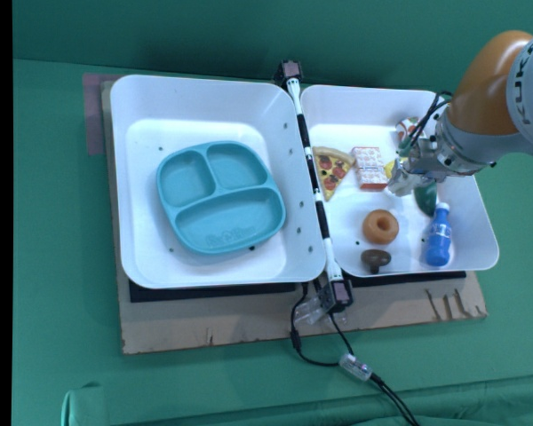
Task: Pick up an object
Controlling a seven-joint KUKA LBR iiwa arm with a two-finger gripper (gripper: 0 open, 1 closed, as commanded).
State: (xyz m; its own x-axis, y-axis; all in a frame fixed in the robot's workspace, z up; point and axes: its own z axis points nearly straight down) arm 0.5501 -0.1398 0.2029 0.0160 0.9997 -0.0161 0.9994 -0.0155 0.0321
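My gripper [407,183] hangs low over the right bin [355,112], near its right side. Its tips sit beside a small orange-and-white box [369,168] and above a dark green object [425,199] that the wrist partly hides. A yellow bit [390,169] shows by the gripper's left edge. Also in the right bin lie a pizza slice [331,169], an orange donut [380,227], a brown mushroom-like piece [375,258] and a blue bottle [438,235]. A red-and-green item [408,132] peeks out behind the wrist.
The left bin [151,105] holds a teal divided plate [220,197]. A black-and-white rod [309,161] runs along the ridge between the bins, with cables [338,344] trailing off the bench's front edge. The arm [497,96] enters from the right.
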